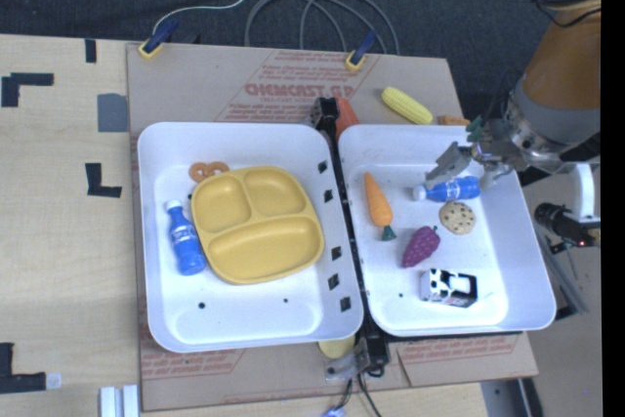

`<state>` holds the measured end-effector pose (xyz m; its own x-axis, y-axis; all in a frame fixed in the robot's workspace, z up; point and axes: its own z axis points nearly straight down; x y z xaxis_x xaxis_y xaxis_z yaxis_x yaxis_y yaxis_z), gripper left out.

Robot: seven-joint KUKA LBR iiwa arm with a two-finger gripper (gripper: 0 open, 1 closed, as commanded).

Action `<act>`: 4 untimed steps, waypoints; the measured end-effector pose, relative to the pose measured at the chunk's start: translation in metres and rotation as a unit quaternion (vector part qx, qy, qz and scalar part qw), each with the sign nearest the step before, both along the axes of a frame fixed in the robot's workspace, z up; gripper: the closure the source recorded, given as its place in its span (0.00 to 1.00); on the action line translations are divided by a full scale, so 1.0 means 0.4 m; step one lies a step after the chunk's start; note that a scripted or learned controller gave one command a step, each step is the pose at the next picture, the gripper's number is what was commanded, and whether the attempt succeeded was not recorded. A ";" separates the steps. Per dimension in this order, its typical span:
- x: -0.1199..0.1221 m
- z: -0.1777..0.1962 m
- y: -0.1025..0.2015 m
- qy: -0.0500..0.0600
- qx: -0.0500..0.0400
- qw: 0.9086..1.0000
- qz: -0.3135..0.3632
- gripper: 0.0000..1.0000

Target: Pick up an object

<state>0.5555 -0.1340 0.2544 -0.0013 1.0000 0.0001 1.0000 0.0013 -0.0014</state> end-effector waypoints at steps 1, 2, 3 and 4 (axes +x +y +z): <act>0.053 -0.186 0.156 0.002 0.001 1.000 0.002 0.00; 0.104 -0.415 0.096 0.004 0.000 1.000 -0.001 0.00; 0.120 -0.421 0.099 0.000 0.000 1.000 0.000 0.00; 0.122 -0.394 0.097 -0.003 -0.002 1.000 0.000 1.00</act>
